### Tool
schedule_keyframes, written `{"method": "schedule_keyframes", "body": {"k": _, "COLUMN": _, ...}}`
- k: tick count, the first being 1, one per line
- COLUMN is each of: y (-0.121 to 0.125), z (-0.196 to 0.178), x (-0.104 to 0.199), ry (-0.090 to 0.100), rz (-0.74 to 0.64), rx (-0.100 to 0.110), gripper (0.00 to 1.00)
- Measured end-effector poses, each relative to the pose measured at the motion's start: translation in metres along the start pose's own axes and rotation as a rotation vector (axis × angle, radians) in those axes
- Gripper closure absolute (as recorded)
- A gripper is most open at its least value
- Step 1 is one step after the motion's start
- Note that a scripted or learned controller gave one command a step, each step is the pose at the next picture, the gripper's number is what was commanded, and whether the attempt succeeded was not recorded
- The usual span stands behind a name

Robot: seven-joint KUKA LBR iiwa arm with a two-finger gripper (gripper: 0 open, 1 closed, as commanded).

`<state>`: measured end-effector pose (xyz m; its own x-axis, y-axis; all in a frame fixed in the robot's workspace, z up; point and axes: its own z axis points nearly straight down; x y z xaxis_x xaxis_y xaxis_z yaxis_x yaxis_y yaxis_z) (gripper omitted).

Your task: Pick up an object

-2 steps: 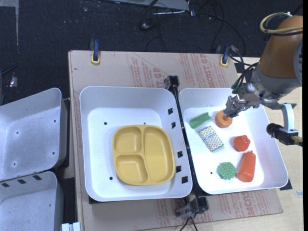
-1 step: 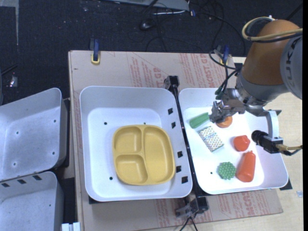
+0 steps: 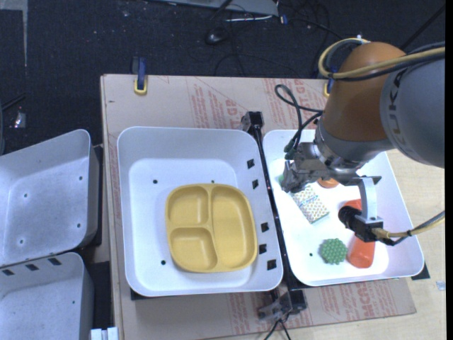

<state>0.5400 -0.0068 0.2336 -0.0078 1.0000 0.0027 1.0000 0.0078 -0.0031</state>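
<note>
A yellow divided plate (image 3: pixel 211 227) is being shown in the white left bin (image 3: pixel 134 190). In the white right bin (image 3: pixel 403 261), a green bumpy ball (image 3: pixel 333 250), an orange-red object (image 3: pixel 362 253) and a white packet patterned with small dots (image 3: pixel 311 204) are being displayed.

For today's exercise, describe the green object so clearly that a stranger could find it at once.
Start at the right white bin, under the grey and orange arm. Near its front edge sits the green ball, beside an orange-red piece. It alone is round, bumpy and green.
</note>
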Motion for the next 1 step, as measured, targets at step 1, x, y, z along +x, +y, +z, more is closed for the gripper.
{"method": "schedule_keyframes", "body": {"k": 1, "y": -0.0209, "z": -0.0073, "x": 0.0565, "ry": 0.0, "rz": -0.001, "rx": -0.001, "gripper": 1.0}}
